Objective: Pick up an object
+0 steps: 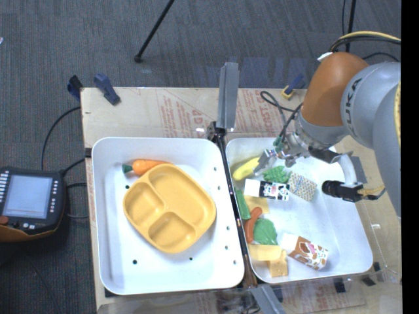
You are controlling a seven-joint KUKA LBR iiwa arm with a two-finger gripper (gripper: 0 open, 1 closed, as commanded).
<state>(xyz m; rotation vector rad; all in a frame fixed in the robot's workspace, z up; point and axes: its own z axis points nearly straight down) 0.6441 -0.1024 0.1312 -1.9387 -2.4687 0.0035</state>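
1. Gripper [273, 158] hangs low over the back-left part of the right bin [350, 237], its two fingers spread apart with nothing between them.
2. Nearest candidates lie just below and to either side of it: a green leafy toy [278, 174] sits right under the fingertips, and a yellow banana-like piece [245, 169] lies just to the left, its long axis running diagonally toward the bin's back corner.
3. A small white carton with black patches [268, 190] lies flat just in front of the leafy toy, its long side across the bin.
4. My judgement: the leafy toy is the likeliest target, since a short straight descent would reach it.
5. Textures: the toy food looks like smooth moulded plastic; the leafy piece is lumpy and irregular, so the grip may slip.
6. The left bin [108, 241] holds a yellow divided plate [169, 207] and a toy carrot [145, 166], well apart from the arm.
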